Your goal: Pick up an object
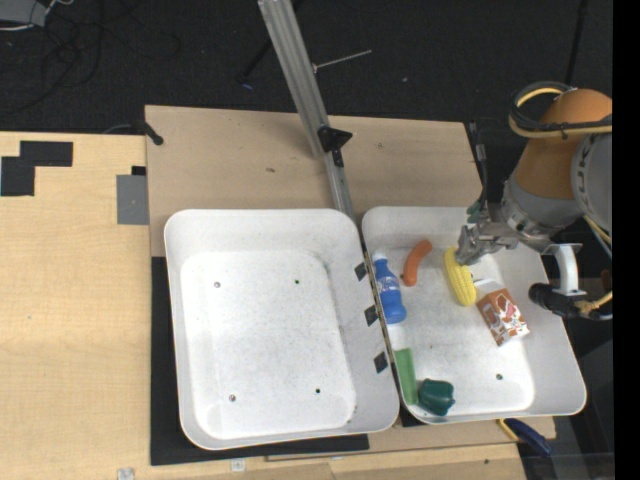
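The tool [478, 245] hangs just above the yellow corn cob [460, 279] in the right bin [560, 393]; its grip cannot be told.

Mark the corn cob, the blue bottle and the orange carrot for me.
corn cob [461, 282]: camera view, middle of the yellow cob.
blue bottle [388, 293]: camera view, middle of its body, by the bin's left wall.
orange carrot [416, 261]: camera view, middle of its length.
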Tool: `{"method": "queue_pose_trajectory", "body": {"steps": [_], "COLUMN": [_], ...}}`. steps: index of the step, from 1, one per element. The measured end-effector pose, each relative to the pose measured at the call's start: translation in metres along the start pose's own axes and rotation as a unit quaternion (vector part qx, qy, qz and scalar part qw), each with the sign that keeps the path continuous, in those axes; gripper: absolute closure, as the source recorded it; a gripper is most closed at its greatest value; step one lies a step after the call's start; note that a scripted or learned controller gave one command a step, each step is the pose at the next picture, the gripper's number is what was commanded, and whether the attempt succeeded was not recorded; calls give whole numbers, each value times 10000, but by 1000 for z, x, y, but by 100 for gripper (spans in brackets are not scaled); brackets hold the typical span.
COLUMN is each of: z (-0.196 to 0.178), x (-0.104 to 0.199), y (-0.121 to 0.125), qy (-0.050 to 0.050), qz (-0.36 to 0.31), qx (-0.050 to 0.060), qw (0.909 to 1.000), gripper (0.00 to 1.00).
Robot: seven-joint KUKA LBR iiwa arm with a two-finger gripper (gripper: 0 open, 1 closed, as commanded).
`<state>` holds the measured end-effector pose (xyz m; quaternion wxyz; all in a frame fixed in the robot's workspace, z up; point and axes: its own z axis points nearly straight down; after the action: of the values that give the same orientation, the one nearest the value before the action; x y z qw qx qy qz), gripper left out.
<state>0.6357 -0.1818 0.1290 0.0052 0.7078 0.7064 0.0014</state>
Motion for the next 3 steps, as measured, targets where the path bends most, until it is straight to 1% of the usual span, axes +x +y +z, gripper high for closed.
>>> {"method": "queue_pose_trajectory", "body": {"steps": [1, 2, 3], "z": [-57, -121, -119], "x": [-1, -4, -4], "y": [-8, -5, -5], "qy": [20, 16, 23], "qz": [6, -13, -21], "qx": [28, 18, 48], "qw": [10000, 10000, 10000], "gripper": [100, 100, 100]}}
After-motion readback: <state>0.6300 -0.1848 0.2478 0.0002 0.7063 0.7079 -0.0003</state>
